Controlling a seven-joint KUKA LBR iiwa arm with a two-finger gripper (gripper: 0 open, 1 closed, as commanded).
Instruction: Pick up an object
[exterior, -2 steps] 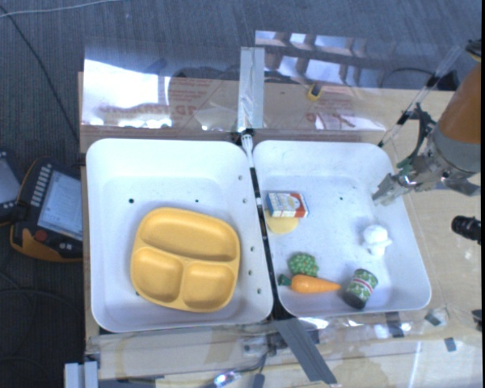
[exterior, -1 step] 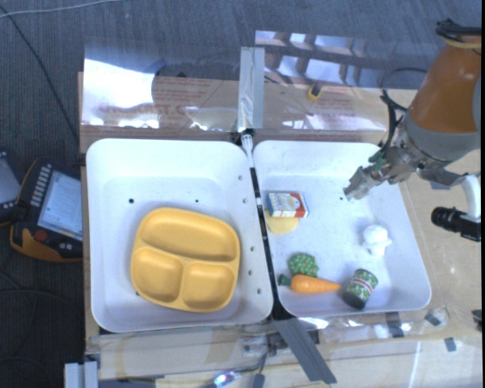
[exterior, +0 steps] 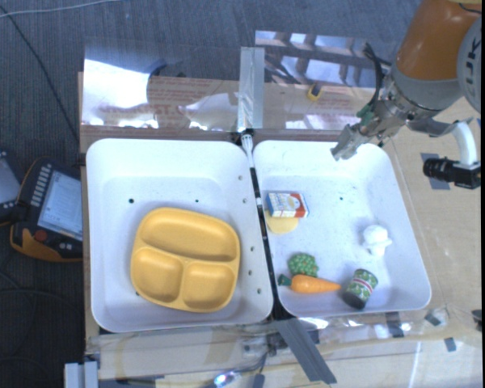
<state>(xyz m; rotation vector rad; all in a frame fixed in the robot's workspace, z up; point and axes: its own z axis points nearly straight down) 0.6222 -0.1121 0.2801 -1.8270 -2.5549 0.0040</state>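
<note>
Objects for picking are lying loose in the right bin [exterior: 404, 217], five in all: one small carton [exterior: 287, 204] sitting on a yellow disc, one broccoli [exterior: 303, 263], one carrot [exterior: 314, 284], one can [exterior: 360, 287], one white lump [exterior: 376, 235]. One yellow tray [exterior: 186, 259] is occupying the left bin [exterior: 113, 184]. The hand [exterior: 345, 148] is hovering over the right bin's far edge, gripping nothing, probably poised to descend; I cannot tell its opening.

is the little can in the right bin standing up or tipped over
Tipped over. The can lies on its side near the right bin's front corner, its round end facing up and right, beside the carrot.
</note>
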